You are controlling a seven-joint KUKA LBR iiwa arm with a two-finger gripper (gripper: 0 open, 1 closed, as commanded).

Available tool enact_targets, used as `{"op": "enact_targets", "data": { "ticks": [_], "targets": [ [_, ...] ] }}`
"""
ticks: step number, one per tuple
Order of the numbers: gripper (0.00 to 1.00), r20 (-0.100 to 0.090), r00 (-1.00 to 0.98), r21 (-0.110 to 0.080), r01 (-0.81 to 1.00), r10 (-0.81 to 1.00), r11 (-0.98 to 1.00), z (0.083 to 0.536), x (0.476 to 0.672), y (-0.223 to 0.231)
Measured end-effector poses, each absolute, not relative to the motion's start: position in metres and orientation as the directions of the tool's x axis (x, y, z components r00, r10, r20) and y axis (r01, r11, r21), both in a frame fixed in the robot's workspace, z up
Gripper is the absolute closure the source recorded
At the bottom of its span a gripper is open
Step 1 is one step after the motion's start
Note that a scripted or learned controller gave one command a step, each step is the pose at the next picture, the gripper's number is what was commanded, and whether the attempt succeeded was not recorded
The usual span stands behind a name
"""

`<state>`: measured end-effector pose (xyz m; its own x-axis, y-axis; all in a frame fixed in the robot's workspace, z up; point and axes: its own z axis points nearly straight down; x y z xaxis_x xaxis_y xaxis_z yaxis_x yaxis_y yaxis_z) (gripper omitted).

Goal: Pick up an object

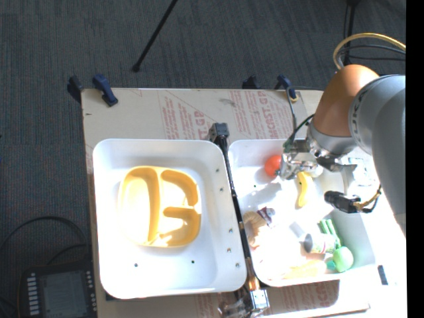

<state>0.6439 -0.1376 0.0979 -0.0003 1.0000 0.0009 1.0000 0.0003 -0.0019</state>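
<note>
The left bin [106, 257] holds a yellow divided tray [161, 206], lying flat in its middle, well apart from the work. The right bin [265, 277] holds the clutter meant for picking: an orange-red ball [272, 165], a banana [302, 189], a green toy [340, 257]. The tool [296, 165] is low between ball and banana; I cannot tell whether it is apart or together, nor whether it holds anything.

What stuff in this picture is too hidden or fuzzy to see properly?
- Gripper, camera view: the arm's own wrist sits over it, so its grasp is unclear.
- Red object, camera view: partly covered by the gripper, so its shape is uncertain.
- Small brown thing in the right bin, camera view: too blurred to name.
- Arm, camera view: cut off by the right edge.
</note>
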Motion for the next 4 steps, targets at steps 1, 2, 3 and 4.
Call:
{"op": "enact_targets", "data": {
  "ticks": [1,2,3,4],
  "targets": [
    [0.0,0.001,0.0,-0.002,1.0,1.0,0.0,0.098,0.644,-0.138],
    [0.0,0.001,0.0,-0.002,1.0,1.0,0.0,0.088,0.614,-0.164],
    [0.0,0.002,-0.003,-0.001,1.0,1.0,0.003,0.088,0.643,-0.116],
    [1.0,0.002,-0.004,-0.002,1.0,1.0,0.004,0.098,0.643,-0.116]
  ]
}}
